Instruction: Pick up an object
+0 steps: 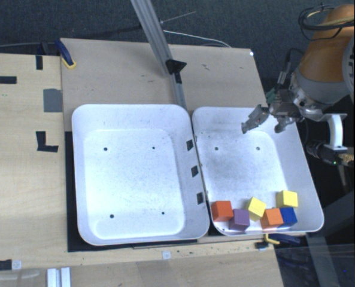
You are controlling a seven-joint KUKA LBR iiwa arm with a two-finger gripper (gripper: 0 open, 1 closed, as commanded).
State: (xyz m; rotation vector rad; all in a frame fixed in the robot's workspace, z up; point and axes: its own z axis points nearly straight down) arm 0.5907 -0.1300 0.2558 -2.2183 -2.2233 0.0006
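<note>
Several small blocks lie along the near edge of the right bin (225, 160): an orange block (222, 210), a purple block (241, 218), a yellow block (257, 207), a second orange block (272, 217), a blue block (288, 216) and another yellow block (287, 198). My gripper (266, 122) hangs over the far right part of that bin, well away from the blocks. Its two fingers are spread apart with nothing between them.
The left bin (87, 160) sits beside the right one, joined by black clips (194, 170). A slanted metal pole (156, 34) rises behind the bins. A yellow-and-blue clamp (66, 55) sits at the board's far left corner.
</note>
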